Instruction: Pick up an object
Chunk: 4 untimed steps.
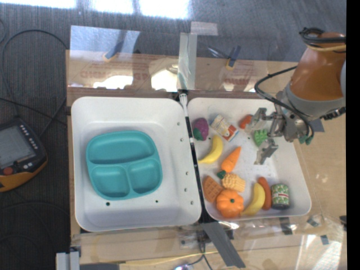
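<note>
Gripper (264, 142) hovers over right bin (298, 176), fingers spread beside a green toy (260, 136); closing off-centre could knock it aside.

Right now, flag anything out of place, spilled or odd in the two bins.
Nothing stands out. The teal plate lies flat in the left bin; the toy foods lie loose inside the right bin, none spilled.

teal divided plate (124, 163) in left bin (84, 207), handheld pendant (17, 151) on floor
</note>
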### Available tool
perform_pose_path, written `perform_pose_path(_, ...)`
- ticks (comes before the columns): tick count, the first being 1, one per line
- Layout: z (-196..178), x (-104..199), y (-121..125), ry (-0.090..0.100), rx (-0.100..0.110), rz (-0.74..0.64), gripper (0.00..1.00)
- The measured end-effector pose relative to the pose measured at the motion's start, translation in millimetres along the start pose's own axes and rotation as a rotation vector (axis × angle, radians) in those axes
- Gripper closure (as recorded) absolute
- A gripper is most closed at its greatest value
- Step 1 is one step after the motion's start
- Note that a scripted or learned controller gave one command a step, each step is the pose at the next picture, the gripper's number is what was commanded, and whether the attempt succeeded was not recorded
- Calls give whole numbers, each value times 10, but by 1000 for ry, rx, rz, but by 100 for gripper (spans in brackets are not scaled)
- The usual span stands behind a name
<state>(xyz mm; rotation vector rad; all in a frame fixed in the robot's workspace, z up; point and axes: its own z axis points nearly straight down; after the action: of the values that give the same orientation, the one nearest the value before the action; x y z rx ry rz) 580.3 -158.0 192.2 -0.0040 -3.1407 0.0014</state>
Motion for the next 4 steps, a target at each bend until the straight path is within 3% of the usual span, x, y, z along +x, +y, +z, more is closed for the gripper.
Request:
perform_pose_path(1, 1020, -15, 252, -13, 5, -54, 0)
perform_pose_path(2, 1011, 296, 629, -18, 3, -41, 0)
perform_pose_path(3, 977, 716, 411, -41, 7, -203, 0)
perform_pose_path(4, 916, 743, 417, -26, 6, -206, 100)
